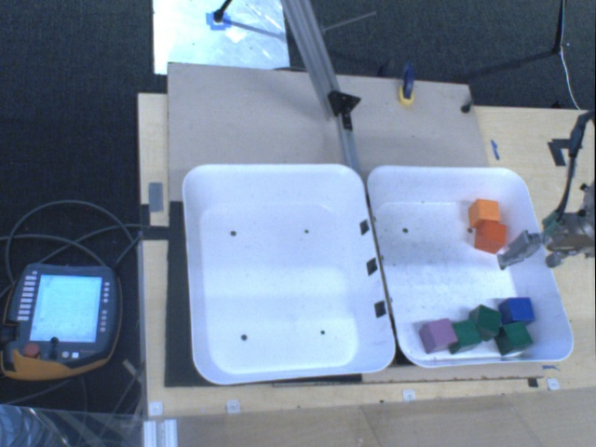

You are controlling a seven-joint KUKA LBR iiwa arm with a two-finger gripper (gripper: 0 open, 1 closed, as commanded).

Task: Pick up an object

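Nearest the camera, along the front wall of the right bin [549, 291], sits a tight cluster of blocks: a pink block [435, 333] at the left, a dark green block [483, 321] touching it, a blue block [517, 309] just beside that, and another green block [513, 340] in the front corner. Any of these could serve as the object to lift, and all lie flat on the bin floor. Further back in the same bin, two orange blocks [487, 225] rest one against the other, near the right wall. The jaws [518, 249] come in from the right at about that depth, their tip just beside the nearer orange block; whether they are released or clenched I cannot tell, and no block shows between them. The left bin [200, 212] lies beyond reach of this approach. Judging from this, nothing is lifted yet: the grasp and the raise are both left to do
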